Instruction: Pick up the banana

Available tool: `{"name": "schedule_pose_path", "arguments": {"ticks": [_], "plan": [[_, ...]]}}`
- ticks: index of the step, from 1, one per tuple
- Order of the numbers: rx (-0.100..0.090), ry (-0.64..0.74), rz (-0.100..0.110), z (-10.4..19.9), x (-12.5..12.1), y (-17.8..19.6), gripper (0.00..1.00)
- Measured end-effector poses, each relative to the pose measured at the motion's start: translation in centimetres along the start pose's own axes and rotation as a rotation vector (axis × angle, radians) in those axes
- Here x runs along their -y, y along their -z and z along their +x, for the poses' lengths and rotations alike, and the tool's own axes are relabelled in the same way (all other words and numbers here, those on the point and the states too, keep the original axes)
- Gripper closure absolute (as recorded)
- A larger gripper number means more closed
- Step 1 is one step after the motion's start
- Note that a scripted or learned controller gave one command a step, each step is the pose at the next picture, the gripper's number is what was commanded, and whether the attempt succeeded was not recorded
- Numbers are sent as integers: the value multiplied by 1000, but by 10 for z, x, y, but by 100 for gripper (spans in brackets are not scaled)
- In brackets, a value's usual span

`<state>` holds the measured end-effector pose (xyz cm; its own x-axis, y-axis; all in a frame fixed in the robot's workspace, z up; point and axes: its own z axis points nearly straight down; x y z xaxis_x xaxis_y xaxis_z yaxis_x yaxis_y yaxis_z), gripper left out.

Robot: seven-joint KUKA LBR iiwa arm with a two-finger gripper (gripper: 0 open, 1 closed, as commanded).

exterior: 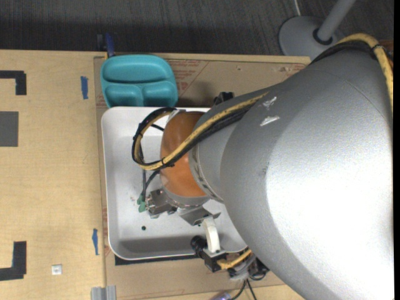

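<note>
My grey arm (300, 167) fills the right of the camera view and reaches down into the white bin (119, 167). The orange band (178, 161) above the wrist sits over the bin's middle. Below it, the gripper (153, 205) hangs low over the bin floor, seen from above with its metal base and a small green part at its left. Black and yellow cables (140, 149) loop out to the left of the wrist. The arm covers the bin's middle and right, so whatever lies under it is hidden.
A teal plastic tray (139, 80) stands just behind the bin's far rim. Bare white floor runs along the bin's left side and front. Brown bench surface (50, 167) with black and blue tape marks extends to the left.
</note>
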<state>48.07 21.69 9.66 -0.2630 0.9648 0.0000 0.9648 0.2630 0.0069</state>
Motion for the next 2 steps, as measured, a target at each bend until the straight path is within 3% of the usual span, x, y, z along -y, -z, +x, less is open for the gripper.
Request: {"name": "schedule_pose_path", "arguments": {"ticks": [2], "plan": [[1,1,-2,1,-1,19,100]]}}
